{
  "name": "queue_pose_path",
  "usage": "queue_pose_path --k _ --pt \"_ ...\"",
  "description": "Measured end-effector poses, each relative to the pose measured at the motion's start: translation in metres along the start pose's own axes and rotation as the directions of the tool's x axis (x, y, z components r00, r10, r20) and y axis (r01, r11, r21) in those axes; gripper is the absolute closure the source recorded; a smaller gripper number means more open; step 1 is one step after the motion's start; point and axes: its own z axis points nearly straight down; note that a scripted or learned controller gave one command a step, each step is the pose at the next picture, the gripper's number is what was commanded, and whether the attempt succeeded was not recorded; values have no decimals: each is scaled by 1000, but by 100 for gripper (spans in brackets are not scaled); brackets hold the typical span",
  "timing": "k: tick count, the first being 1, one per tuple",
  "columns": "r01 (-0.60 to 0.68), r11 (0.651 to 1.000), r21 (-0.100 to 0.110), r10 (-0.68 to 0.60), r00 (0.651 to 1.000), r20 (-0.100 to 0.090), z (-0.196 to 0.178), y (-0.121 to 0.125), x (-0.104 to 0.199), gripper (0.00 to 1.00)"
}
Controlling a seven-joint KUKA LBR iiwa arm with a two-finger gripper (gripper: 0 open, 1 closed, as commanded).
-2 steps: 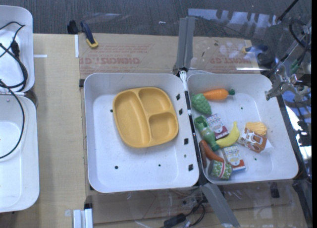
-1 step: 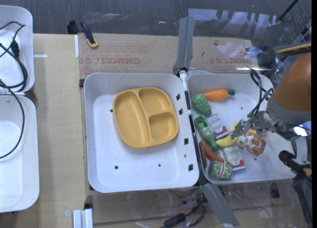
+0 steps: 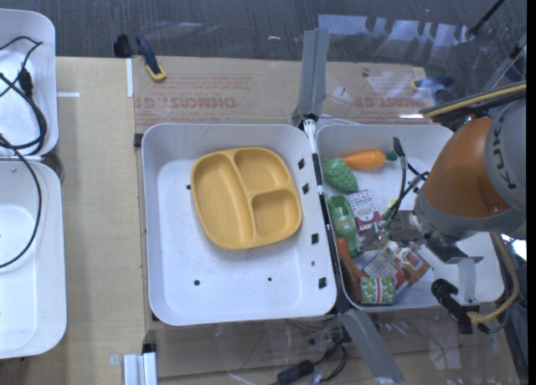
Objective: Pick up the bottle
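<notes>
Bins sit side by side on the bench [image 3: 92, 207], and the right bin [image 3: 419, 132] serves here as the landmark. The arm [image 3: 469, 178], grey with an orange band, reaches over the right bin from its right side, and its end effector [image 3: 394, 237] hangs low over the clutter in the middle of that bin. The wrist and some dark cables cover the tip, so I cannot tell whether the end effector is released or clenched, nor whether anything sits in it. It appears to be at or just above the packets below it; contact cannot be made out.

Inside the right bin, along its left wall, lies a green bottle [image 3: 342, 218], roughly lengthwise, just left of the end effector and apart from it as far as the view shows. Above the bottle, toward the far left corner of the right bin, rests a green bumpy toy [image 3: 340, 174], and beside that, along the far wall, an orange carrot [image 3: 365, 159]. A white and red packet [image 3: 363, 207] lies just right of the bottle. Near the front wall of the right bin sits a green and red carton [image 3: 378, 284], with a red-orange packet [image 3: 410, 266] beside it.

Left of the right bin, touching it, the left bin [image 3: 167, 274] holds a yellow divided plate [image 3: 245, 197].
</notes>
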Motion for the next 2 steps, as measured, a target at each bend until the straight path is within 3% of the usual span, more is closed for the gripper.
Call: queue_pose_path --k 1,2 --pt "-305 952 -11 305 952 -3 -2 -7 5 0" --pt "-400 916 -2 400 916 -2 0 -1 1 0"
